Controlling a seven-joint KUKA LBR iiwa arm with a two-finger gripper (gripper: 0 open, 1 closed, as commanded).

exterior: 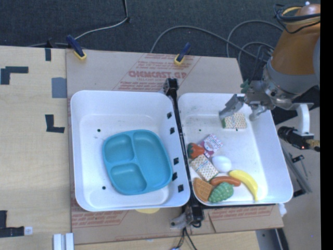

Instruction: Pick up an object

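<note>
My gripper (pixel 242 110) hangs over the back part of the right bin (pixel 278 155), its two fingers spread open. Just below and slightly left of the fingertips lies a small tan sandwich-like block with a green edge (pixel 235 122), resting on the bin floor and not between the fingers. Toward the bin's front sit a yellow banana (pixel 246 182), a white egg (pixel 222 163), a checkered cracker (pixel 204 166), a red and green fruit (pixel 195 150), a wrapped sweet (pixel 212 142), a sausage (pixel 225 180) and a green leafy piece (pixel 221 192).
The left bin (pixel 88 119) holds a blue divided plate (pixel 137 161). A black divider (pixel 177 134) runs between the bins. The arm's orange band (pixel 296 40) rises at the right. Clamps (pixel 76 47) and cables lie behind the bins.
</note>
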